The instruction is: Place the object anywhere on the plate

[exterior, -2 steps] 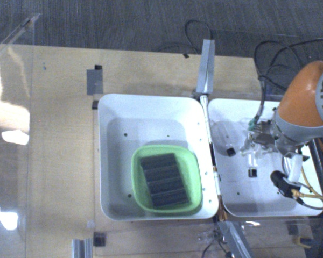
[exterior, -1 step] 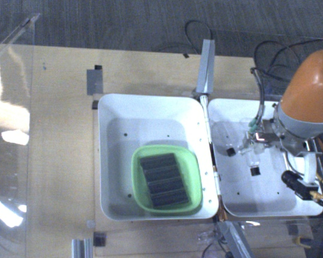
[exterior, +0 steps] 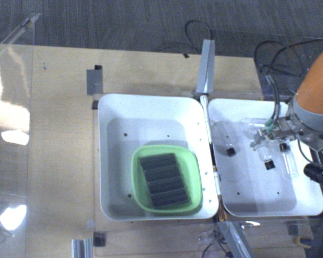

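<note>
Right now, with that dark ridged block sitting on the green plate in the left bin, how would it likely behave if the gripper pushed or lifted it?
The dark ridged block lies flat and broad on the green plate, so it would probably slide rather than roll or tip. Its ridges may give the fingers some purchase. It looks rigid, though the material cannot be told from this view.

We find no text, label, brand, number or sign that we can read anywhere in this view.
</note>
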Motion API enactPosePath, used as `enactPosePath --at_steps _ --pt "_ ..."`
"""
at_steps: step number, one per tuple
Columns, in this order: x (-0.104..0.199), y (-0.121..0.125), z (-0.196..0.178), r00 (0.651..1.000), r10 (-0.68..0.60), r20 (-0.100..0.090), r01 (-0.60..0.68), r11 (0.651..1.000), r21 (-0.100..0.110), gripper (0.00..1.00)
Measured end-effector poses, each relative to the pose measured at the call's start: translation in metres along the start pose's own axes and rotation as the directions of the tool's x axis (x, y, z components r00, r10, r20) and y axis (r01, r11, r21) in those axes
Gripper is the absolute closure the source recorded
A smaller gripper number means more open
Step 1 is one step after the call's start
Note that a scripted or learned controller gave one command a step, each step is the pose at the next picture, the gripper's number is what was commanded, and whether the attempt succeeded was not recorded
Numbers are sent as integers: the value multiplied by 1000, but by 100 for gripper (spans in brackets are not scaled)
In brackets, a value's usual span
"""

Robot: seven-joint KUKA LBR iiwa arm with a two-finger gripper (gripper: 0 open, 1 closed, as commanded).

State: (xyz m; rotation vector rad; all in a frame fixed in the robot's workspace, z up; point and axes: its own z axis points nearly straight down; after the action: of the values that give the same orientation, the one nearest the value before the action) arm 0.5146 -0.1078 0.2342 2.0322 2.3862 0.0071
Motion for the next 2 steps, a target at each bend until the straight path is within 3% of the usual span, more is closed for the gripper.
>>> enactPosePath --at_steps 1,2 --pt "79 -9 49 940 -342 -3 342 940 2 100" --pt "79 -9 49 940 -342 -3 342 940 1 0"
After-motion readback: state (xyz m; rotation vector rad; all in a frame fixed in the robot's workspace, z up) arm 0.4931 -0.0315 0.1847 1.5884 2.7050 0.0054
